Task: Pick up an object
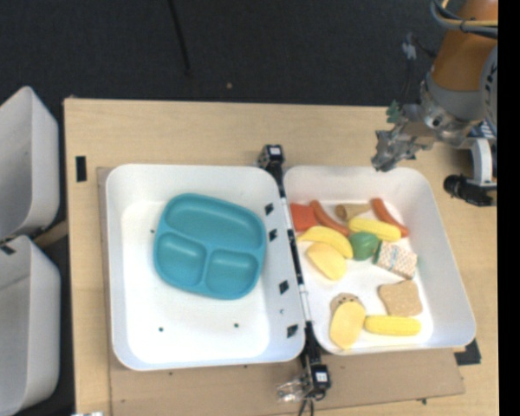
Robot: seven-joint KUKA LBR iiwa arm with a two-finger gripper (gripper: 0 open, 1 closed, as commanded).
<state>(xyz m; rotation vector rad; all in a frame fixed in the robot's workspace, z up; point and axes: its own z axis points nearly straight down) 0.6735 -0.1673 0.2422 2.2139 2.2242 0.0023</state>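
The right bin (433, 199) holds several toy foods: a yellow banana (374, 228), a green piece (364, 246), two orange-red sausages (328, 218), yellow pieces (326, 258), a cracker (397, 258), a brown toast slice (401, 297) and a yellow piece (392, 325) near the front. My gripper (386, 159) hangs over the back rim of this bin, above and behind the food, with nothing seen between its fingers.
The left bin (121, 258) holds a teal divided plate (210, 246). A black-clipped divider (288, 250) runs between the bins. The grey and orange arm (458, 59) comes in at the upper right. White containers (13, 172) stand off the bench's left side.
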